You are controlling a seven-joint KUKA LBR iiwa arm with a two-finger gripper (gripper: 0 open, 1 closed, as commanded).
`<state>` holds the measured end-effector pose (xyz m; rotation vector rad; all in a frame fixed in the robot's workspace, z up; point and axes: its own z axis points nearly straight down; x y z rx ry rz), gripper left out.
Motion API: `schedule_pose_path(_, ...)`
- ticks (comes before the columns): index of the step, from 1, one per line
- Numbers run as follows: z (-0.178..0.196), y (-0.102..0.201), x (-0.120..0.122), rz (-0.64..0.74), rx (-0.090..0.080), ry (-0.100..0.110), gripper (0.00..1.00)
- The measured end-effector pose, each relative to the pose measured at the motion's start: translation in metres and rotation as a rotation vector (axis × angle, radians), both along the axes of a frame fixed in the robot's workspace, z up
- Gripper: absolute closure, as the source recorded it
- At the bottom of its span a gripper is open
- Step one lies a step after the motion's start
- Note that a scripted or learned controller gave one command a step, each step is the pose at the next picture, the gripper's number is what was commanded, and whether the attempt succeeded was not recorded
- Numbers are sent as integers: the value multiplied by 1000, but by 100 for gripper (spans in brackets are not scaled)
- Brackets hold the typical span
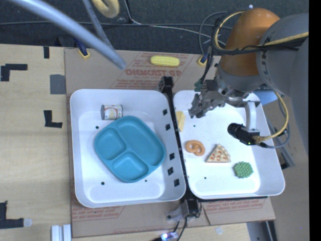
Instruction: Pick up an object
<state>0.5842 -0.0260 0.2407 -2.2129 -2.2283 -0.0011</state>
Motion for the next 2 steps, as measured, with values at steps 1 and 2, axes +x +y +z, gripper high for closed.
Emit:
schedule_pose_path(1,-10,57,9,0,-1,2,100)
schedule_pose_path(2,-23,109,25,-1,-1,1,100)
